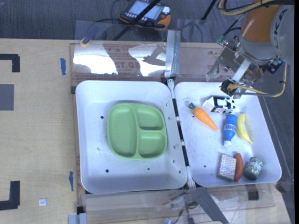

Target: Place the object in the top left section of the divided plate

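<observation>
The gripper [232, 87] hangs over the 12 o'clock edge of the right bin [268, 171], just above a small black-and-white object [223, 104]; how far it is open cannot be told, and nothing is seen in its hold. The task names no particular object. Candidates lie in the right bin: a carrot [204, 116] at 10 o'clock, a blue bottle [229, 128] and a banana [243, 127] touching or nearly so at centre, and a patterned box [227, 166], a sausage [238, 166] and a dark can [253, 167] crowded at 5 o'clock. The green divided plate [122, 129] sits mid-left bin [91, 101], well apart.

Probable risks: closely packed items may be nudged or taken two at once; a round bottle or banana may roll from a pinch; carrying across the raised rims between bins may knock the load loose; a drop may land in the wrong plate section.

Surface: smooth white bins on a pale wooden bench [37, 125] with blue tape marks; cables and a handheld controller [145, 10] lie at 12 o'clock.
</observation>
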Controlling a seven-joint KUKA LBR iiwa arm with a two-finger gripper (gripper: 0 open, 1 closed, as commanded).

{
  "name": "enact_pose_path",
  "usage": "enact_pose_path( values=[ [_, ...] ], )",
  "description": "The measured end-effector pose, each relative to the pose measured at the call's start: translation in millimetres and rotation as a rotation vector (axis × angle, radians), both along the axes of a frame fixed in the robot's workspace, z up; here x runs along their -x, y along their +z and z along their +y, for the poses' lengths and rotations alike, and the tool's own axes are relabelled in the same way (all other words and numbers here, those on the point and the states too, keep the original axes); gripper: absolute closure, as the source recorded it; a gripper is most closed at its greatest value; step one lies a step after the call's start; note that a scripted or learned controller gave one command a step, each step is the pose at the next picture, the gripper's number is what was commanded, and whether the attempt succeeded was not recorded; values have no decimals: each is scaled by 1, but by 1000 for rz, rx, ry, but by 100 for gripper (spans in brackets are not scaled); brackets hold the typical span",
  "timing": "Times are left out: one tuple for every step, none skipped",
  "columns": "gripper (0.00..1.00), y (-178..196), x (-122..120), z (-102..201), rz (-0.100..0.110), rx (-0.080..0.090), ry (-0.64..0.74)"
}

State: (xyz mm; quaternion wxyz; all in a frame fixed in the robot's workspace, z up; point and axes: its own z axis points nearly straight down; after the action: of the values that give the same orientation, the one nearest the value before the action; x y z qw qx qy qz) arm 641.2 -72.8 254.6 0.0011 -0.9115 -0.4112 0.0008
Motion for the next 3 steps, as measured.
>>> enact_pose_path(
  values=[
    [0, -3, -17, -77, -3, 2, -95],
    [0, -70, -16, 22, 1, 0, -173],
    [0, 16, -9, 6, -2, 1, -188]
  ],
)
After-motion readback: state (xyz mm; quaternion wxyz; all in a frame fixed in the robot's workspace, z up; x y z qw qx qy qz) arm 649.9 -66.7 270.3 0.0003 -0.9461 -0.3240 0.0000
